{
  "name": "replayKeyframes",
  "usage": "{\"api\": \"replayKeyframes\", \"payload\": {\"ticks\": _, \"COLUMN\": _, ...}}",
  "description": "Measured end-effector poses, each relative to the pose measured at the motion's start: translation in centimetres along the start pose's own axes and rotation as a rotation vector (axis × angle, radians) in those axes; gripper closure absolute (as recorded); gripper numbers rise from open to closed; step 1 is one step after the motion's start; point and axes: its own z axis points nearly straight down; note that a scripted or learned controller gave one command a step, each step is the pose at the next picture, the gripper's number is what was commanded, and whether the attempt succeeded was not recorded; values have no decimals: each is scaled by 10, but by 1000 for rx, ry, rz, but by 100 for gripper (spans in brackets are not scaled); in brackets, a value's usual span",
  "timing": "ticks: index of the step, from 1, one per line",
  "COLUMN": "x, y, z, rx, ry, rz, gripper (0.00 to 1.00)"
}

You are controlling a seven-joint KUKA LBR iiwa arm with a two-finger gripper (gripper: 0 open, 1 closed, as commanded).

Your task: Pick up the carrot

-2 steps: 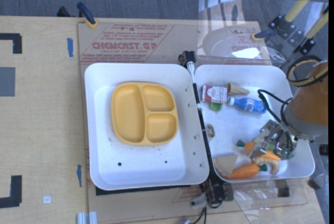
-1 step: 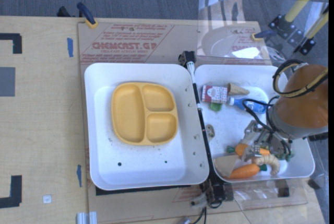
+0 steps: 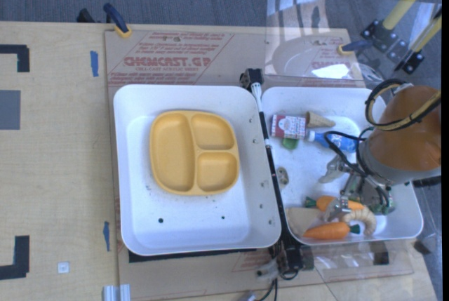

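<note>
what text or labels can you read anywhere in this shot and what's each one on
"CHEMCAST GP": large red print on the brown sheet behind the bins; letters soft, so roughly that.
Smaller red lines around it: too blurred to read.
Red and white carton in the right bin: print too small to read.

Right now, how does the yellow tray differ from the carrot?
The yellow tray is broad, flat and split into compartments; the carrot is small and tapered. The tray sits alone in the left bin; the carrot lies among other items in the right bin, near the claw. Both have warm colours.
</note>
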Motion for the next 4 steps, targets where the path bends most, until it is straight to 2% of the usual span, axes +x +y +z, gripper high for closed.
{"api": "replayKeyframes", "payload": {"ticks": 1, "x": 6, "y": 15, "z": 0, "rx": 3, "ry": 8, "rz": 79, "gripper": 0}}
{"api": "replayKeyframes", "payload": {"ticks": 2, "x": 4, "y": 16, "z": -11, "rx": 2, "ry": 3, "rz": 77, "gripper": 100}}
{"api": "replayKeyframes", "payload": {"ticks": 3, "x": -20, "y": 34, "z": -135, "rx": 2, "ry": 20, "rz": 231, "gripper": 100}}
{"api": "replayKeyframes", "payload": {"ticks": 4, "x": 0, "y": -14, "z": -50, "rx": -4, "ry": 38, "rz": -193, "gripper": 100}}
